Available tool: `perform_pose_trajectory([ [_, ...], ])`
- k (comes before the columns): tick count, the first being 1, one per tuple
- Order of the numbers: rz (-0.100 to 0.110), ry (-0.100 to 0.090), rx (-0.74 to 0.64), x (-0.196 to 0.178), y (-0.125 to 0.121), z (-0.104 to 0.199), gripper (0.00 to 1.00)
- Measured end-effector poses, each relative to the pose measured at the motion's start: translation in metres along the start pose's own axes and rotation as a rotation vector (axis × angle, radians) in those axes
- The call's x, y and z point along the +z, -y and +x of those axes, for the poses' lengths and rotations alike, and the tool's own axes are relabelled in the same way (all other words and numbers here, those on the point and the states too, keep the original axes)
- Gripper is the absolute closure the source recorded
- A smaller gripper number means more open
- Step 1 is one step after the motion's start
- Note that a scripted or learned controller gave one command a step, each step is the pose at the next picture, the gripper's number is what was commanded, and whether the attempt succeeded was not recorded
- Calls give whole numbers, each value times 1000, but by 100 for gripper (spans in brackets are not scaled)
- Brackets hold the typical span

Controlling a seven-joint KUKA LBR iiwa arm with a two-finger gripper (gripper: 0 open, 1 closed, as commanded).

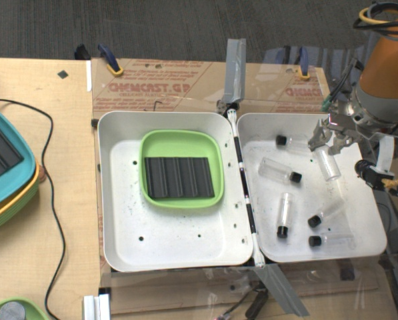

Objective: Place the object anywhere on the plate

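Vial [329, 165] apparently clamped in tool [328, 147] above right bin [359, 245], pickup seemingly done; next, carrying left to green plate [212, 145] in left bin [119, 232].

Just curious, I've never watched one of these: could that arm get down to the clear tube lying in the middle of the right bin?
Probably yes. The gripper hangs over the right bin, and the clear tube lies in the open with nothing over it.
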State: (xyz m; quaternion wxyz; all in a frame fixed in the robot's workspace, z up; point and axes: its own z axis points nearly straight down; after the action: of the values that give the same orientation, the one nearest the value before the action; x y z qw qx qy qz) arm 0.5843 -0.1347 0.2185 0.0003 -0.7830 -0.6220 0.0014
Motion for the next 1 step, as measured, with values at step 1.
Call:
perform_pose_trajectory([
  [1, 0, 0, 0, 0, 0, 0, 0],
])
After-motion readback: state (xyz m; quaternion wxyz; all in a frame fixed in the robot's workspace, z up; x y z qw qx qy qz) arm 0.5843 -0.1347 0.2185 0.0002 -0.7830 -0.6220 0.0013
